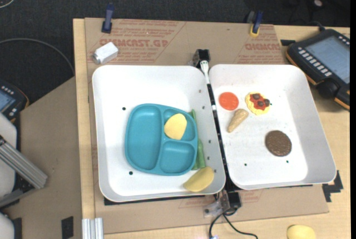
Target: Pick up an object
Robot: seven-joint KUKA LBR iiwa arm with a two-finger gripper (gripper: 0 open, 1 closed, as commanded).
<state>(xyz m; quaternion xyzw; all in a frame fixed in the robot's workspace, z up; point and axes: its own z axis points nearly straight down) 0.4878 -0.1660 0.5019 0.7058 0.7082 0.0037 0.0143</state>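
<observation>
While a yellow piece (199, 179) lies beside the teal tray (146, 143), orange disc (228, 100), cone (237, 119), brown disc (277, 143), well apart

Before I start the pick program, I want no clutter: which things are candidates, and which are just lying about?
Candidates:
- yellow piece in the blue tray
- yellow piece
- red disc
- cone
- pizza piece
- brown disc

Lying about:
- pendant
- clamps

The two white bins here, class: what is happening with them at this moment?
Nothing is being handled yet. The left bin holds a blue divided tray with a yellow piece in one compartment, and another yellow piece lies beside the tray near the bin's front corner. The right bin holds an orange disc, a small pizza-like toy, a tan cone and a brown round piece, all lying apart.
</observation>
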